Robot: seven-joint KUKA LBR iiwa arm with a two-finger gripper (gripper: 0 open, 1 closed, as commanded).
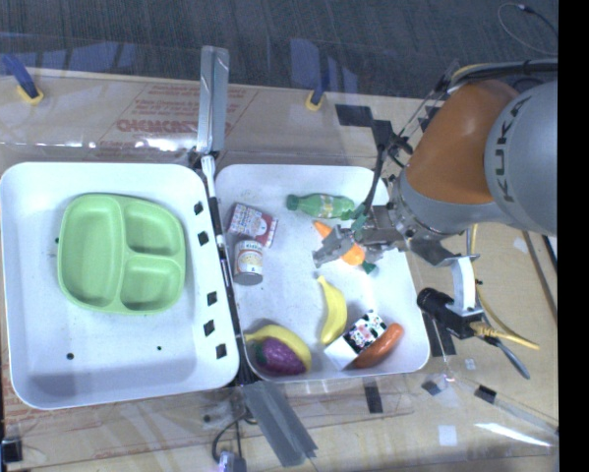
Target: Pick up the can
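- The can is sitting upright in the right bin, over by its left wall, just near of a small red-and-white packet.
- The arm comes in from the right and its tool hangs over the middle of that bin, well apart from the can.
- Honestly can't tell how open the tool is; something orange sits right at its tip, but whether it's gripped I couldn't say.
- A green bottle lies on its side at the far end of the bin, just beyond the tool.
- Toward the near end there's a banana, a purple-and-yellow fruit thing, a little black-and-white carton and a red sausage-looking piece.
- The left bin has a green divided plate in it.
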